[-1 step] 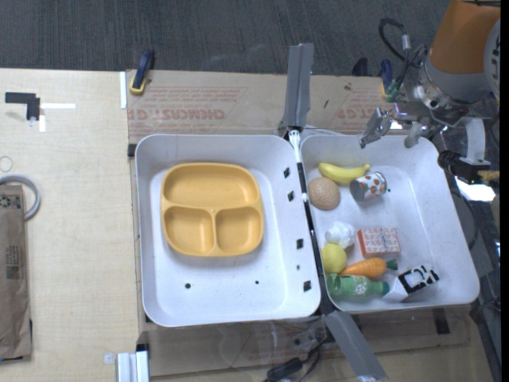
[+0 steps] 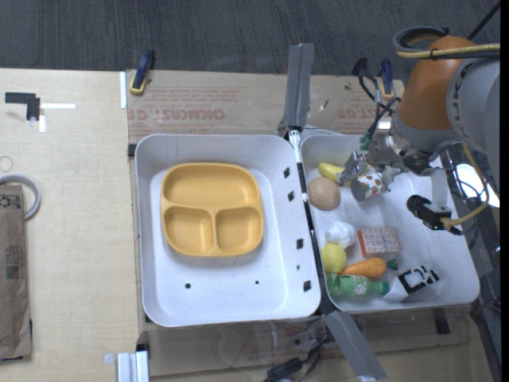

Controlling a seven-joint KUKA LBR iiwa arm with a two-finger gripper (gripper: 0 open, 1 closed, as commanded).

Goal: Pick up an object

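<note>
On your far left, a brown paper bag [image 2: 14, 269] lies flat on the table [image 2: 71, 197]; beside it sits the left bin [image 2: 151, 237], and in it you have a yellow divided plate [image 2: 212, 210], three compartments facing up; a grey divider post [image 2: 299, 86] rises between the two bins; past it, the right bin [image 2: 457, 273] holds the clutter; along its left wall you see a tan egg-shaped object [image 2: 324, 193], a yellow banana-like piece [image 2: 330, 170] just behind it, a white crumpled object [image 2: 340, 233] and a yellow lemon [image 2: 334, 258] below; at the near edge a green bottle [image 2: 358, 287] lies on its side with an orange carrot [image 2: 366, 268] touching its top; a red patterned box [image 2: 378, 241] lies just behind the carrot; a small black and white object [image 2: 418, 278] rests near the right corner; the claw [image 2: 364, 178] hangs low in the far part of this bin, right at a white cup with orange spots [image 2: 371, 185]; you cannot tell whether its fingers are apart or together, nor whether the cup is gripped; the grey arm with its orange band [image 2: 433, 86] comes in from the right.
</note>
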